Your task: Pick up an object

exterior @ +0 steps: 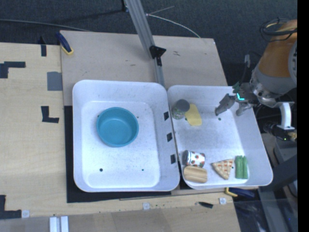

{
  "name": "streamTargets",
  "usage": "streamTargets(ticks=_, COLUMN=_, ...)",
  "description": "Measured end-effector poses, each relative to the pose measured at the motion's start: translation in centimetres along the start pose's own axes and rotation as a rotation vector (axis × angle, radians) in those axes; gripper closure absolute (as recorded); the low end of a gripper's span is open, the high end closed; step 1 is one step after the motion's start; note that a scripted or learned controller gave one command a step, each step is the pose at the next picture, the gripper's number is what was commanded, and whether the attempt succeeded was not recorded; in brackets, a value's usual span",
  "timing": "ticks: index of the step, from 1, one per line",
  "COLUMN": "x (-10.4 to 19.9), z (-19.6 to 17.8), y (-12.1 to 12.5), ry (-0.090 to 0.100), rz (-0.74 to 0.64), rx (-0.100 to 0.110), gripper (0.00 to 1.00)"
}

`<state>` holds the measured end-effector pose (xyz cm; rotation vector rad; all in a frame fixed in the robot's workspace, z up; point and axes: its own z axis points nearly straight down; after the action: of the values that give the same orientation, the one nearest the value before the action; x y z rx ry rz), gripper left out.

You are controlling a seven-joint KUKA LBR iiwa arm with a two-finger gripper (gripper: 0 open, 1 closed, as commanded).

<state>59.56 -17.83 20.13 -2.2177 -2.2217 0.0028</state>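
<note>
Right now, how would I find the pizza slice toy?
Look in the right bin, along its near edge. The pizza slice lies between the bread loaf and the green stick. It alone is a triangle with red spots.

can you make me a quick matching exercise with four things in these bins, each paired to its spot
Things:
1. blue bowl
2. green block
3. yellow piece
4. gripper

Places:
A. near right corner of the right bin
B. over the far right part of the right bin
C. left bin
D. far left part of the right bin, beside a grey object

Pairs: 1-C, 2-A, 3-D, 4-B
</note>
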Motion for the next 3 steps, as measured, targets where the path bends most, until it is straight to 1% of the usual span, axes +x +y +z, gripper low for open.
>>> streamTargets(ticks=1, x=0.0, z=-0.1, y=0.0, ry=0.000, rz=0.000, rx=-0.001, gripper=0.00)
streamTargets(ticks=2, x=0.9, z=6.1, y=-0.2, ry=0.001, rz=-0.001, rx=0.005, gripper=0.00)
streamTargets(ticks=3, x=1.0, z=11.3, y=-0.2, ry=-0.003, rz=0.000, rx=-0.003, gripper=0.00)
